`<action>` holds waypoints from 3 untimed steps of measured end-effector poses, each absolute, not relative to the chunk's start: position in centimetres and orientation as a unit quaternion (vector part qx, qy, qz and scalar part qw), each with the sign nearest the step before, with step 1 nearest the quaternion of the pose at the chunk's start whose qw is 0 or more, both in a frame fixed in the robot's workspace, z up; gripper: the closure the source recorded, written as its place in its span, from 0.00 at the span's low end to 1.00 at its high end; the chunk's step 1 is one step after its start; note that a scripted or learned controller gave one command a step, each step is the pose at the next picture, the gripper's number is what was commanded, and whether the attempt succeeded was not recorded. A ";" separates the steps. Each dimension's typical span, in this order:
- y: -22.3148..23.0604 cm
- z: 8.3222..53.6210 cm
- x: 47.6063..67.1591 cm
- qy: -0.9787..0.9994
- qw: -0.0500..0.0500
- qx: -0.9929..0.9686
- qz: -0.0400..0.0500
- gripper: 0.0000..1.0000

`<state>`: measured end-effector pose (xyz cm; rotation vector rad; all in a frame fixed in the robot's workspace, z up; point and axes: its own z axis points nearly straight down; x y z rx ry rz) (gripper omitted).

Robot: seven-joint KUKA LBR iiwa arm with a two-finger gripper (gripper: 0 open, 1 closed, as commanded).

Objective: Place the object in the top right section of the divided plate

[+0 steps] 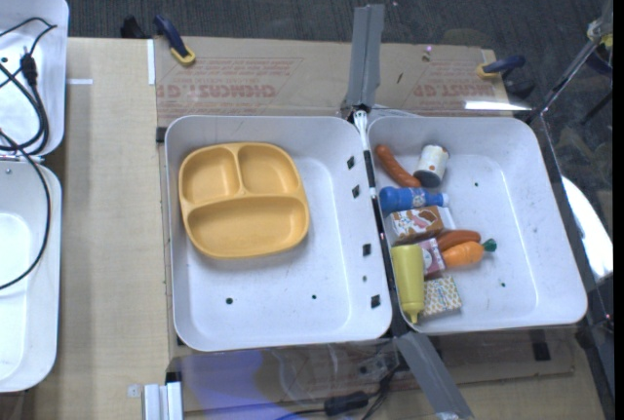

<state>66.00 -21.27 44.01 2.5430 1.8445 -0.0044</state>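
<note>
the toy carrot (pixel 463 253) is lying light and stiff beside the divided plate's (pixel 244 198) bin; gripping across its middle seems best.

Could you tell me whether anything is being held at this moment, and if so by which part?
Nothing is held: the toy items, such as the carrot and the yellow bottle, lie loose in the right bin.

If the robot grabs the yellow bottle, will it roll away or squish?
The yellow bottle lies on its side in the right bin, so a nudge could probably roll it. It looks like smooth toy plastic, likely light and a bit slippery. The carrot and a flat packet crowd against it, so they may shift too.
</note>
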 end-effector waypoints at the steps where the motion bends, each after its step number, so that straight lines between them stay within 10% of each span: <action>1: -21.4 44.0 66.0 0.574 0.000 0.819 -0.002 1.00; 3: -20.6 37.6 65.9 0.561 -0.001 0.828 -0.002 1.00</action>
